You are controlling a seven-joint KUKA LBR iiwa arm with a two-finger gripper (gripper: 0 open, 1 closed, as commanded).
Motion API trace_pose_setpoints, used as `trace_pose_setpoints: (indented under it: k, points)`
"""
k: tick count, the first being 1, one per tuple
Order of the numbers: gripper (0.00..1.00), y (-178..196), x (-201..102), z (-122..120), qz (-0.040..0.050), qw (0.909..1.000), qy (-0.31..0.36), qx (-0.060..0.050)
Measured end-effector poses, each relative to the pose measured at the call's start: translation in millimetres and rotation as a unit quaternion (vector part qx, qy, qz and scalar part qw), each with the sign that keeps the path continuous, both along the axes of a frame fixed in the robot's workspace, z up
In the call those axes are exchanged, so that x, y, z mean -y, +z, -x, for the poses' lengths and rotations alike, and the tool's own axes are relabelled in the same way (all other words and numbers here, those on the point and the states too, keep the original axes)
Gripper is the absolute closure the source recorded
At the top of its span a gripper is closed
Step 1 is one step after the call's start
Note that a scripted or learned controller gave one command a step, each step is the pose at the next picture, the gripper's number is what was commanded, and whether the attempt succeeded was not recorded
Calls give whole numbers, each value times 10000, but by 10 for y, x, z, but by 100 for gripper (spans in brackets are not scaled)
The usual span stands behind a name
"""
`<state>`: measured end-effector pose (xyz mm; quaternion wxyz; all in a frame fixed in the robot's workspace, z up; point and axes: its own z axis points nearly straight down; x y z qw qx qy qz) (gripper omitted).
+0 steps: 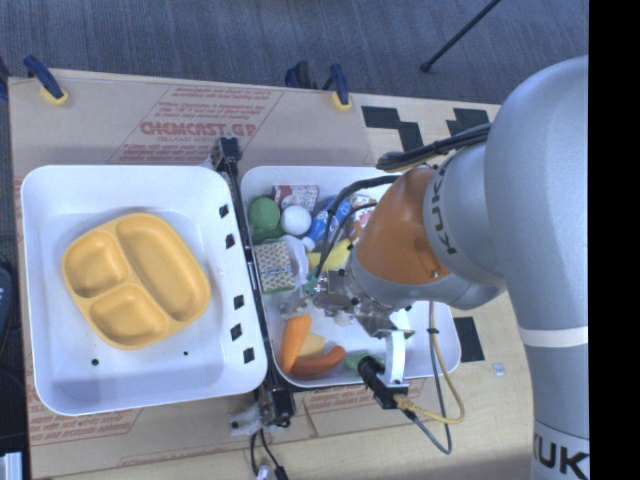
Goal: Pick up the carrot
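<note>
Grey and bulky, the arm (545,198) looms at the right of the view, closest to the lens, its orange band (395,233) bent down over the right bin (445,353). Its wrist covers the jaws, so I cannot tell whether they stand wide or narrow. The carrot (294,340) lies tilted in the near left part of that bin, just beside the wrist head, to its lower left in the view. A pale yellow piece (314,346) touches the carrot's right side, and a reddish sausage-shaped thing (318,364) lies along the bin's near wall. Farther back in the same bin sit a green ball (264,215), a white ball (295,219) and a checkered packet (272,265). On the counter (150,108) the left bin (40,368) holds a yellow divided tray (135,278)
</note>
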<state>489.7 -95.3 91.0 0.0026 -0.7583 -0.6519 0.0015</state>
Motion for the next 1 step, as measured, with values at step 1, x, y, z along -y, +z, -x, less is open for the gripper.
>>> trace_pose_setpoints:
  k: [1]
  points:
    - [100,103,1,-11,0,10000,22,5]
